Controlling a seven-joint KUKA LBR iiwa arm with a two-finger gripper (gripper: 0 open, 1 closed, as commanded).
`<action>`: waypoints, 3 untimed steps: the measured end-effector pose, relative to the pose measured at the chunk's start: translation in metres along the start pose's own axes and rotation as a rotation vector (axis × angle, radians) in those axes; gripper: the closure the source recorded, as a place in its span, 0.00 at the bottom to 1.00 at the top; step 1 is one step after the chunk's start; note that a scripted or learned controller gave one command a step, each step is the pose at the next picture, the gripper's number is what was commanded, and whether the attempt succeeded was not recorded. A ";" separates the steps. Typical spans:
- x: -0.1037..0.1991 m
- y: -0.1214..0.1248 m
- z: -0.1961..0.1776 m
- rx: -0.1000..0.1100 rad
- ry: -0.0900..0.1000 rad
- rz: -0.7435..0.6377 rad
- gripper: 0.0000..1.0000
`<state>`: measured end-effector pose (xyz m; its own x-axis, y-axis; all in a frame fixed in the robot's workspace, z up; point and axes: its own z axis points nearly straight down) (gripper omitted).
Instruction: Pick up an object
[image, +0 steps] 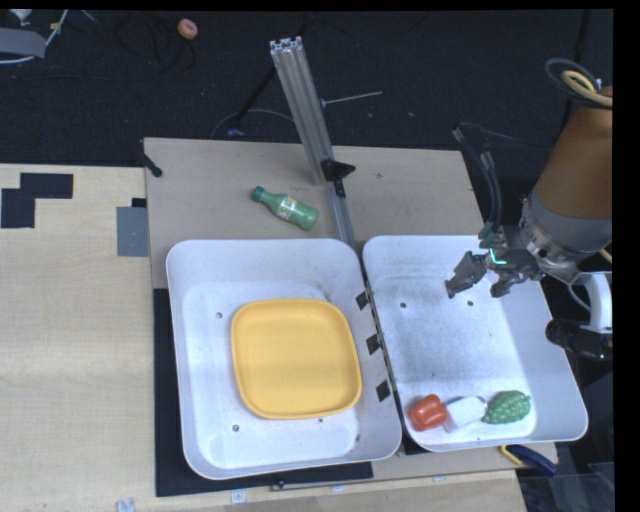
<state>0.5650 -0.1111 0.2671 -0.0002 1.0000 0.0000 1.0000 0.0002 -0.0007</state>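
Note:
My gripper (483, 280) hangs over the upper right part of the right bin (455, 335), its two dark fingers spread apart with nothing between them. At that bin's front edge lie a red pepper-like object (428, 411), a small white object (465, 411) and a green bumpy object (507, 407), all well below the gripper. A yellow square plate (295, 357) fills the middle of the left bin (200, 300).
A green bottle (285, 207) lies on the bench behind the left bin. A slanted metal rail (310, 110) rises from the divide between the bins. Black clips (372, 343) line the shared bin edge.

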 end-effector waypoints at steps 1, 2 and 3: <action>0.000 0.000 0.000 0.000 0.000 0.000 0.00; -0.006 0.000 0.045 0.004 0.000 0.000 0.00; 0.002 -0.005 0.091 0.004 0.001 -0.001 0.00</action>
<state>0.5599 -0.1094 0.1758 -0.0008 1.0000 0.0007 1.0000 0.0008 -0.0047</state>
